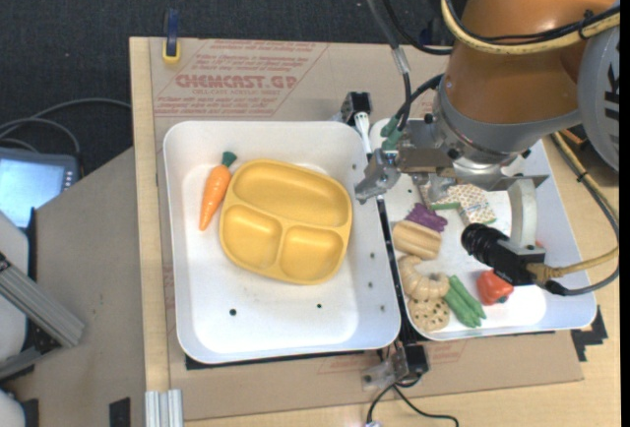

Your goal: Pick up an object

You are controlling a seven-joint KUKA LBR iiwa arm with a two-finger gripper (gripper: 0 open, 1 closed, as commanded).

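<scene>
Clearly my grey arm with its orange band hangs over the right-hand shallow white bin, above a cluster of small toy foods.
From here I cannot tell the gripper's grip state. I judge the tan ridged toy bread roll, just beside the bin's left wall, light, stiff and slightly slick; I'd pinch across its short sides.

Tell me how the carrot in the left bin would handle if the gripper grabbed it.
The carrot looks like a stiff plastic toy, so probably light and rigid. Its tapered, rounded body lies flat on the bin floor, so it may roll or slip out of a pinch. The yellow tray beside it crowds one side.
</scene>
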